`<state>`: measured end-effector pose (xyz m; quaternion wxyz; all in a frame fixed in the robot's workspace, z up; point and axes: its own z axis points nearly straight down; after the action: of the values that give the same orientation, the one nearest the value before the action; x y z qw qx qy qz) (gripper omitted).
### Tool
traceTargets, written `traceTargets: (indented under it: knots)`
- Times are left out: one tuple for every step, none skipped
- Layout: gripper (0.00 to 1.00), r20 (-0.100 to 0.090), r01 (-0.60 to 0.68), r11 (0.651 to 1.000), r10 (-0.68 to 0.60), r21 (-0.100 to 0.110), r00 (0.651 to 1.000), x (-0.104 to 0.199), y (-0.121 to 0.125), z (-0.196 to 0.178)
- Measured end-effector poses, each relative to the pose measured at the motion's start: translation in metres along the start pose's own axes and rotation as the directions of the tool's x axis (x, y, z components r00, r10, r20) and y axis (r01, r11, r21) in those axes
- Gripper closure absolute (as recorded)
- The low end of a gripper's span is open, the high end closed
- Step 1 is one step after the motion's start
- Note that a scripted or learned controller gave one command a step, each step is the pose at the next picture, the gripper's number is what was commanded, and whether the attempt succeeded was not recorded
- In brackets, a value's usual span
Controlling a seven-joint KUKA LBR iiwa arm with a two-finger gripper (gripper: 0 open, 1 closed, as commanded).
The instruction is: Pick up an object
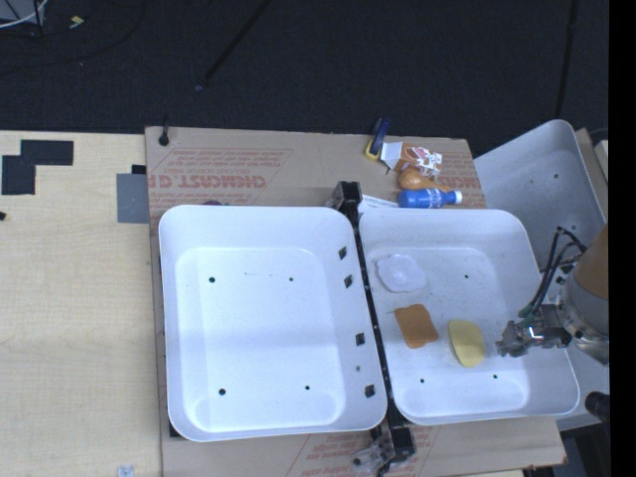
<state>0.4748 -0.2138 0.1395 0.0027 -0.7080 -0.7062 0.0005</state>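
Gripper poised beside the yellow piece in the right bin

The two-finger gripper [519, 338] sits low at the right side of the right-hand shallow white bin [497, 405]; it is too small and dark here to tell whether it is released or clenched, and nothing shows between its tips. Just to its left lies a pale yellow oblong object [466, 343], long axis running roughly up and down the view. Further left, close beside it, is an orange-brown squarish block [415, 325], with a clear, roundish plastic piece [400, 272] above that. The yellow object looks the nearest candidate: a short move leftward, closing across its narrow width. The left-hand shallow white bin [179, 266] rests alongside on the desk
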Motion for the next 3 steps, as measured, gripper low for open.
traceTargets:
  knots:
    - [1.00,-0.001,0.000,1.000,0.000,0.001,1.000,0.000,0.000,-0.009]
    - [1.00,-0.002,0.002,1.000,-0.002,0.002,1.000,-0.001,0.000,-0.019]
    - [1.00,-0.003,0.005,1.000,-0.005,0.003,1.000,-0.001,0.000,-0.028]
